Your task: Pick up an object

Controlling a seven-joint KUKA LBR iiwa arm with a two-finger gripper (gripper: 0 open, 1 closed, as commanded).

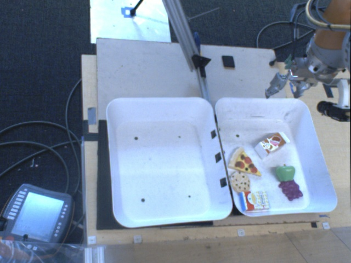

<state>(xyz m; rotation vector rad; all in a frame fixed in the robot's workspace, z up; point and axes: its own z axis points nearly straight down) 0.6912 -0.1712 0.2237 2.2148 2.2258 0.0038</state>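
Observation:
The right bin point(307, 119) holds several toy foods. A pizza slice point(244, 162) lies near its left wall, with a cookie point(239, 182) just below it. A small white and red carton point(271, 144) lies in the middle. A green pepper point(285, 172) sits above a bunch of purple grapes point(290, 190). A flat printed packet point(256, 200) rests at the front wall. My gripper point(286, 86) hangs over the bin's far rim, above and behind the carton, open with nothing between its fingers.
The left bin point(118, 147) stands beside the right one. A slanted metal pole point(184, 26) rises behind the bins. A black block point(228, 61) lies on the board. A teach pendant point(35, 212) and cables lie at the lower left.

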